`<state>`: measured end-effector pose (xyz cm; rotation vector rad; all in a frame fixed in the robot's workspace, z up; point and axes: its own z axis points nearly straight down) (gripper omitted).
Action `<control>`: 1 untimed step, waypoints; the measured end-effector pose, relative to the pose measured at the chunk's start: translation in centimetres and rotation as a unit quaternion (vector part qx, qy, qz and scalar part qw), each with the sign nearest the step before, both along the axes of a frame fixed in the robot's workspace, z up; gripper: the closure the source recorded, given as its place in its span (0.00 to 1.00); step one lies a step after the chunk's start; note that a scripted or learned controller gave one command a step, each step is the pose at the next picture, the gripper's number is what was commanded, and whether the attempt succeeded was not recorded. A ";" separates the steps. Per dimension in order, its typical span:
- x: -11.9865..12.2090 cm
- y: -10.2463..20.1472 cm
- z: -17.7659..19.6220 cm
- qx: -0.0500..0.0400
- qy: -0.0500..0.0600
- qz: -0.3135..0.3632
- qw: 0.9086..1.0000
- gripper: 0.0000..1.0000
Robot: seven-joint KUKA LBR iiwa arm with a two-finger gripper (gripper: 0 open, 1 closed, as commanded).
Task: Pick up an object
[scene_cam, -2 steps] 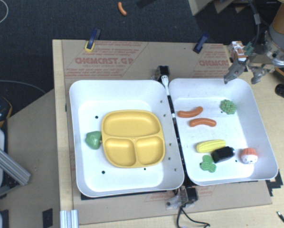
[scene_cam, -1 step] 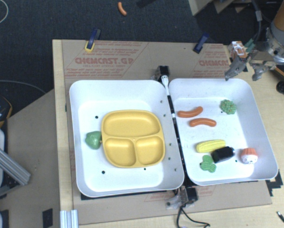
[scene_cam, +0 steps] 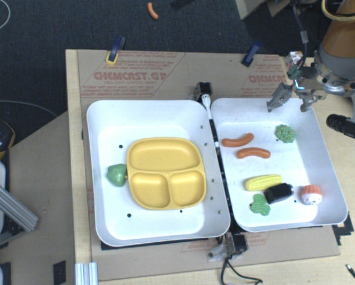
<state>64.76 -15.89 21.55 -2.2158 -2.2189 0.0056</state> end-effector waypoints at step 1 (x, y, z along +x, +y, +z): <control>0.3 0.3 -4.4 0.000 0.000 0.000 1.000 0.00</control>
